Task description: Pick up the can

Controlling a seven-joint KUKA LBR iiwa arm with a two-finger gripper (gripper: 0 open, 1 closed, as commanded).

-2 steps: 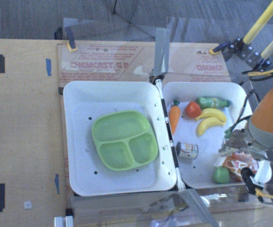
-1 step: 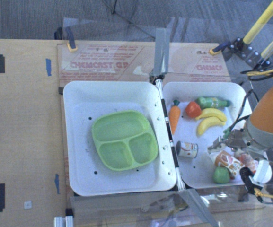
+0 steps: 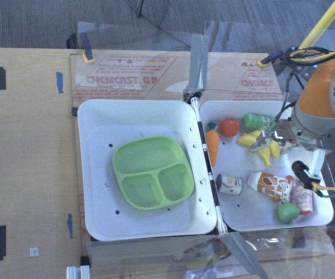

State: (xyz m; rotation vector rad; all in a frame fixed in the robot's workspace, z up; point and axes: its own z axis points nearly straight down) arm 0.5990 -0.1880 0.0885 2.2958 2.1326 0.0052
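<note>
Two white bins are seen side by side on the worktop. In the left bin a green divided plate is placed. In the right bin the can is found lying on its side near the left wall, just below the tip of a carrot. The gripper is seen higher in this bin, over some yellow pieces near a green object and a red tomato. The can lies to the lower left of the jaws and well apart from them, and it is not touched. How far the jaws are open cannot be told. A juice carton, a small red bottle and a green ball are placed to the right of the can.
</note>
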